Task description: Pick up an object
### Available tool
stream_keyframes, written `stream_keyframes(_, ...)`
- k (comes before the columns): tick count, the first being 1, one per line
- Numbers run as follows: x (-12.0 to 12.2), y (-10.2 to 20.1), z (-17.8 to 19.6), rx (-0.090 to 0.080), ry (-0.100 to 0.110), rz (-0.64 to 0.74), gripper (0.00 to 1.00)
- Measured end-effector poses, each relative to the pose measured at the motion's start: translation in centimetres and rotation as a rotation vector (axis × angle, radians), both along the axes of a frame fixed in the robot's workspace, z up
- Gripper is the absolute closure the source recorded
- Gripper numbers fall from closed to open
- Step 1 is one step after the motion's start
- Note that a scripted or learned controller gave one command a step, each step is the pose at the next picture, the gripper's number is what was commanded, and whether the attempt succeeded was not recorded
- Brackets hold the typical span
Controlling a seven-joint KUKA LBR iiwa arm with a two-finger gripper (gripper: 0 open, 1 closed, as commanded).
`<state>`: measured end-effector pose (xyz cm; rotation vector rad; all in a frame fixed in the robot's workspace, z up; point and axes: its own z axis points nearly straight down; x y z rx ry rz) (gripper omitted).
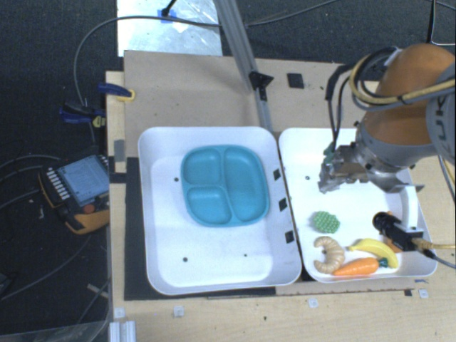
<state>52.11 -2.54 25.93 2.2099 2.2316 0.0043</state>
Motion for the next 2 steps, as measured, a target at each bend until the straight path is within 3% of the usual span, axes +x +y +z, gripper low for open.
stream_keyframes(2,2.6,10.2,-2.5,0.0,0.0,0.001,1.0)
